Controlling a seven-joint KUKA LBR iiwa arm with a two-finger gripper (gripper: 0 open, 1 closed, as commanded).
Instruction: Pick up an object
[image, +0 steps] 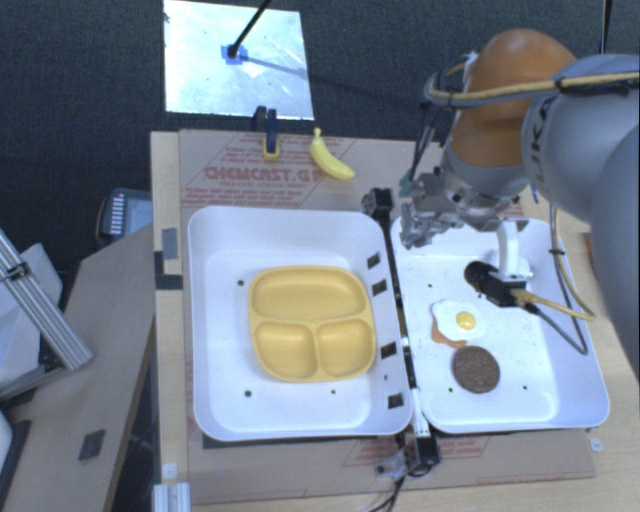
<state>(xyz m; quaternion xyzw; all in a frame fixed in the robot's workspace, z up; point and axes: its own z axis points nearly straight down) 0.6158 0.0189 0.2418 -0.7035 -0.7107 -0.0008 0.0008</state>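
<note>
In the right bin (560, 400) lie a toy fried egg (458, 323) and, just in front of it, a round brown patty (476, 369). A yellow sectioned tray (307, 323) fills the middle of the left bin (215, 300). My gripper (418, 232) hangs over the far left corner of the right bin, near the divider between the bins. It stands well behind the egg and the patty, and nothing shows between its fingers.
A toy banana (331, 158) lies on the cardboard behind the bins, next to a yellow and blue clamp (268, 135). A shiny metal sheet (236, 62) lies farther back. Black clips run along the divider (395, 300) between the bins.
</note>
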